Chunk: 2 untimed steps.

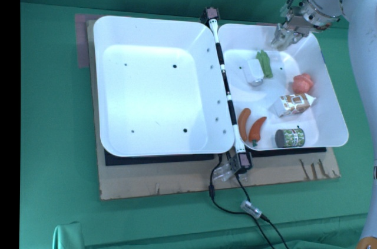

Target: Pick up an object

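seven small objects (pixel 254 72) in the right bin (pixel 330 106), gripper (pixel 285 39) above its far rim

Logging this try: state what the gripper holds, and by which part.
Nothing is held. The gripper hangs over the right bin's far edge with nothing between its fingers, apart from the green vegetable.

I see open floor across the left bin (pixel 154 89). In the right bin (pixel 330 118), the white block (pixel 254 72) and green vegetable (pixel 265 63) crowd the centre, while the carton (pixel 293 105), can (pixel 289 138) and chili (pixel 257 129) block the near end.
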Available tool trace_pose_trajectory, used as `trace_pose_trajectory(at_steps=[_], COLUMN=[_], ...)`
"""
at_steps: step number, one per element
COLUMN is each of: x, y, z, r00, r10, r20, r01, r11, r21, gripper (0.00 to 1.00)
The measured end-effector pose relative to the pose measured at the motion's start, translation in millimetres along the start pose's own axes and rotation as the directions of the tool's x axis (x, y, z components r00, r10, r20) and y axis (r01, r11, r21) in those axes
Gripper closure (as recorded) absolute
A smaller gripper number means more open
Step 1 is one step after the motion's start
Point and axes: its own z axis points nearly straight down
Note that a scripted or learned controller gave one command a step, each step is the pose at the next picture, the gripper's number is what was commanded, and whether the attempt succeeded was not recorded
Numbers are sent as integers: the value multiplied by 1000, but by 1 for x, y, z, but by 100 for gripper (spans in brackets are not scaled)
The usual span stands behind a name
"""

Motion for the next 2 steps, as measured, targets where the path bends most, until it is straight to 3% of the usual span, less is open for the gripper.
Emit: trace_pose_trajectory(at_steps=[1, 2], x=[-4, -3], y=[-1, 0], z=[16, -6], r00=[1000, 1000], r10=[-1, 0], r20=[-3, -1], r01=[1, 0], r11=[1000, 1000], r21=[10, -5], gripper=[100, 100])
